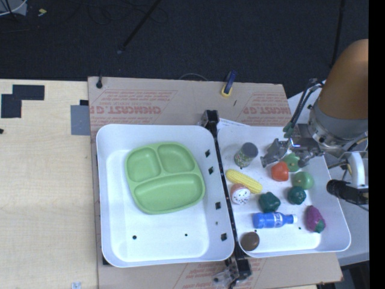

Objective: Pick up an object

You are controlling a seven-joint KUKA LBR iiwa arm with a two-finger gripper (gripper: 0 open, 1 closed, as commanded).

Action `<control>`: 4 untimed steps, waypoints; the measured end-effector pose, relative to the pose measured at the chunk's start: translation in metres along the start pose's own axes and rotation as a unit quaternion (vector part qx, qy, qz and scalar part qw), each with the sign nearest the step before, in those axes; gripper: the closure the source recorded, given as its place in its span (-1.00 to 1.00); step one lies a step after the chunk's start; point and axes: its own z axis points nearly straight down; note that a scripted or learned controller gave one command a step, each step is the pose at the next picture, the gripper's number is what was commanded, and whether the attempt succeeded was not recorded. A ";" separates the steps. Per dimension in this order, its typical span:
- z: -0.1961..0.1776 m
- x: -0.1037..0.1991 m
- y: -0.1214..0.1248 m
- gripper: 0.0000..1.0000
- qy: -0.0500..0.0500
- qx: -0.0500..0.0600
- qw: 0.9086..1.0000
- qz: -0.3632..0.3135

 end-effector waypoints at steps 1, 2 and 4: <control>-0.006 0.000 0.002 -1.00 -0.001 -0.006 1.000 -0.001; 0.038 0.002 0.000 -1.00 0.000 -0.003 1.000 -0.001; 0.141 0.005 -0.005 -1.00 0.000 -0.010 1.000 0.000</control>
